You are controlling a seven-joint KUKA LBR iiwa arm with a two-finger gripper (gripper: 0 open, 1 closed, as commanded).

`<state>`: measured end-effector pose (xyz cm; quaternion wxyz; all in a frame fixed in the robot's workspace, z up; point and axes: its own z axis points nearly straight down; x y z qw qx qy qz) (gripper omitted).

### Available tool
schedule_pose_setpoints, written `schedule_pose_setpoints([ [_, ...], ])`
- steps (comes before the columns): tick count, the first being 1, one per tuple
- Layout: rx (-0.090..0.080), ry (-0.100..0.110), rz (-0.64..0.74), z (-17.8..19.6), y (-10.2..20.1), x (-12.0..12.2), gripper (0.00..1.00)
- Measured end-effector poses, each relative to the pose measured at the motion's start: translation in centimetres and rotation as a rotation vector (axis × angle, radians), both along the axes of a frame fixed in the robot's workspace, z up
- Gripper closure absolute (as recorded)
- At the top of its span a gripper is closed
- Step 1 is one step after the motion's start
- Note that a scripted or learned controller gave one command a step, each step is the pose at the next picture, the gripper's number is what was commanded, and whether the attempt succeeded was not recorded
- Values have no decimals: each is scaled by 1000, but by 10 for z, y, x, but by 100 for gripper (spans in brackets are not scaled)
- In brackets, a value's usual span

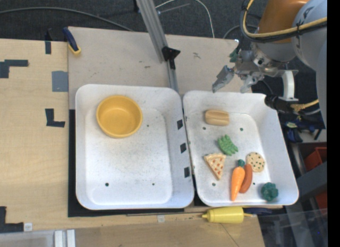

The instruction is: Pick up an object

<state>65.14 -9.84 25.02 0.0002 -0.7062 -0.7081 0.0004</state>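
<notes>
The arm point(289, 12) fills the upper right, its gripper point(234, 81) spread and empty above the right bin point(276, 129), likely poised to descend. The bread roll point(216, 117) lies nearest, mid-frame right.

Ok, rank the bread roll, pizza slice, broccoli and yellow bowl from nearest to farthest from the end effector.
From the end effector, above the right bin's far edge:
1. Bread roll, far end of the right bin.
2. Pizza slice, middle of that bin.
3. Broccoli, its near right corner.
4. Yellow bowl, left bin.
</notes>
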Motion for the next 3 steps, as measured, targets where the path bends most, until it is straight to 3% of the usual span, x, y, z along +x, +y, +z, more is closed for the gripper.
schedule_pose_setpoints([
  [1,0,0,0,0,0,0,0],
  [3,0,8,-1,-111,-4,2,0],
])
